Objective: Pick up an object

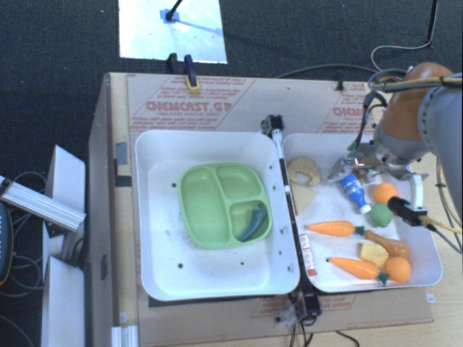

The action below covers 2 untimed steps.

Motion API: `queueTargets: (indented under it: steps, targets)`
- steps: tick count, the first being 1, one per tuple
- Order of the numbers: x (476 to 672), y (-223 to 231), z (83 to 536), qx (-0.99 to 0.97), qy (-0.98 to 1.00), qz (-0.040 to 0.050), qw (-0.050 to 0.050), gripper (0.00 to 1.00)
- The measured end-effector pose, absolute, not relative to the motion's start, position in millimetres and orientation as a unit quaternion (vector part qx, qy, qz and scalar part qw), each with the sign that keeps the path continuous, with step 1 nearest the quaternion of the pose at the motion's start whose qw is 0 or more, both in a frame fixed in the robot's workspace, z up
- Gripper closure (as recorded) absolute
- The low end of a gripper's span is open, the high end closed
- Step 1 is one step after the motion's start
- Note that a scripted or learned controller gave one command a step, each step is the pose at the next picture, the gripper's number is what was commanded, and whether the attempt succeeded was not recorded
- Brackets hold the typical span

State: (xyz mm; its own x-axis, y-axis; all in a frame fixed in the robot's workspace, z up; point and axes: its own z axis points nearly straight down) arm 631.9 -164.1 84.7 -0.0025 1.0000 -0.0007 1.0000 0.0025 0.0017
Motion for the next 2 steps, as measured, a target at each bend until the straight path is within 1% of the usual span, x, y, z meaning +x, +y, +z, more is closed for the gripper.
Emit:
queueTargets:
  steps: [1, 2]
  targets:
    - [622.9, -178.9, 84.5, 0.707, 0.708, 0.0001, 0.001, 0.0]
    - [598.6, -191.3, 84.8, 0.707, 0.708, 0.0002, 0.001, 0.0]
